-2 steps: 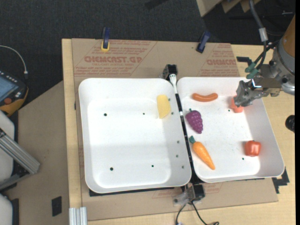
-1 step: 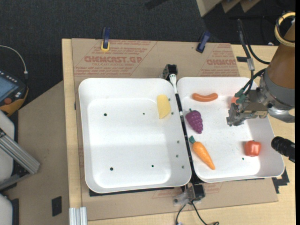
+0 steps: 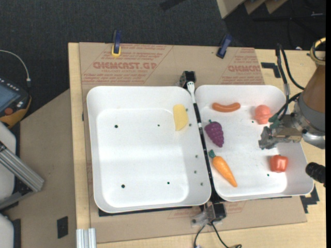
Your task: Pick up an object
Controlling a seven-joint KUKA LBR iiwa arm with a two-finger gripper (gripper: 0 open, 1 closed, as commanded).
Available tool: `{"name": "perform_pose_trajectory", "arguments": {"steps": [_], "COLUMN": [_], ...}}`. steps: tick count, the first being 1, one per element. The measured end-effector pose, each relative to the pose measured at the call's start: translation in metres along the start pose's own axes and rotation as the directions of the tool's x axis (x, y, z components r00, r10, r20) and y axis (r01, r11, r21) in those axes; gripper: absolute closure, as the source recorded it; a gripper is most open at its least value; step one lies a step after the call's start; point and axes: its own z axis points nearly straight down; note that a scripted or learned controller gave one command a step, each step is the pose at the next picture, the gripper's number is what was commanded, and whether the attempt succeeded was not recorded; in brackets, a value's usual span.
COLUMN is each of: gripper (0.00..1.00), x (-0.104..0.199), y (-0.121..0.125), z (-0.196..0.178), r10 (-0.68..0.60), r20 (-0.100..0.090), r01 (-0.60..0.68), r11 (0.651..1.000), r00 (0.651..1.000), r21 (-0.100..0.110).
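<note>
My gripper [image 3: 269, 138] hangs low over the right side of the right bin [image 3: 243, 190], at the end of the arm that reaches in from the right. A red pepper-like toy [image 3: 278, 163] lies just below and right of it. A pink round toy [image 3: 262, 113] lies just above it. Further left in the same bin are an orange sausage [image 3: 226, 106], a purple bunch of grapes [image 3: 214, 133] and a carrot [image 3: 225, 170]. A pale yellow piece [image 3: 180, 118] rests in the left bin [image 3: 134, 190] near its right wall.
The two bins meet along a black divider [image 3: 199, 138] with clips at both ends. They stand on a cardboard sheet [image 3: 155, 61] held by blue clamps at the back. Cables [image 3: 283, 71] run along the right edge by the arm.
</note>
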Motion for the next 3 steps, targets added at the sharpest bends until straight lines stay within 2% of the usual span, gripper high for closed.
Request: {"name": "perform_pose_trajectory", "arguments": {"steps": [1,2,3], "gripper": [1.00,1.00,1.00], "x": [0.090,0.008,-0.017], "y": [0.001,0.005,0.001], "z": [-0.107,-0.011,0.008], "r10": [-0.016,0.003,-0.004], "r20": [-0.001,0.001,-0.001], "r01": [0.016,-0.003,0.004], "r11": [1.000,1.000,1.000], "r00": [1.000,1.000,1.000], "r21": [-0.021,0.001,-0.004]}}
